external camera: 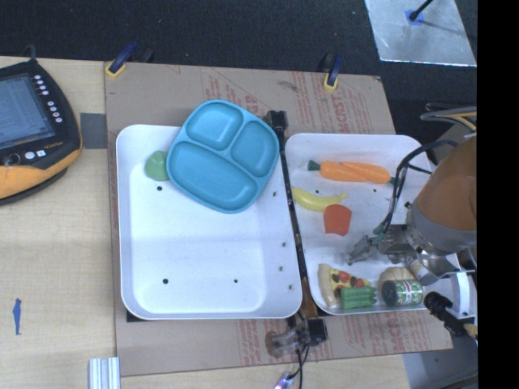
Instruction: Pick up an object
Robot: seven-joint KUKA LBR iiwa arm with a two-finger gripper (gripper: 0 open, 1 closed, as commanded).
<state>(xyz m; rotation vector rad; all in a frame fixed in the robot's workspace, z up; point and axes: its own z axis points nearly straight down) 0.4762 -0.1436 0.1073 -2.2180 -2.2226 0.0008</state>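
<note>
Robotics lab: teach pendant (pixel 32 132) resting on the wooden surface (pixel 57 250), cardboard sheet (pixel 243 96) clamped down under 2 white bins (pixel 134 217), loose cables (pixel 405 177).

Wooden bench (pixel 57 250) w/ brown cardboard sheet (pixel 357 96) clamped on top; 2 white bins (pixel 146 290) side by side on cardboard. Teach pendant (pixel 32 132) at left edge.

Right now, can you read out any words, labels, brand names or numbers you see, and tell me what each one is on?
Nothing can be read for certain.
Cardboard sheet: red printed lettering runs along its edges, too faint and small to read.
Handheld control pad: its screen shows lines of content, too blurred to read.
Small bottle in the right bin: has a label, too small to read.
</note>
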